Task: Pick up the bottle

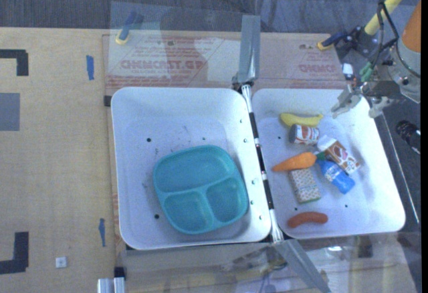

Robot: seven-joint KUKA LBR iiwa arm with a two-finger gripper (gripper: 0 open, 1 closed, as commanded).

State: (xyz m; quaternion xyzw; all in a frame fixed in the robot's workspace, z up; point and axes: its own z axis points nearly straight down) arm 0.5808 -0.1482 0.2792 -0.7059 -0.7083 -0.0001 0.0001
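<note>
I've got the gripper [359, 103] hanging wide open over the right bin's [381, 218] far corner; bottle [335, 176] lies mid-bin, jammed against the carton [343, 156] and carrot [295, 162]; crowding could spoil my grab.

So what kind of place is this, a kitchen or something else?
Probably a robot lab test bench, not a kitchen: two white bins on taped plywood, toy food like a banana, and a gripper with cabling.

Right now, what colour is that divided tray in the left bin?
Teal, a plain blue-green all over. The divided tray shows best in the camera view from above.
</note>
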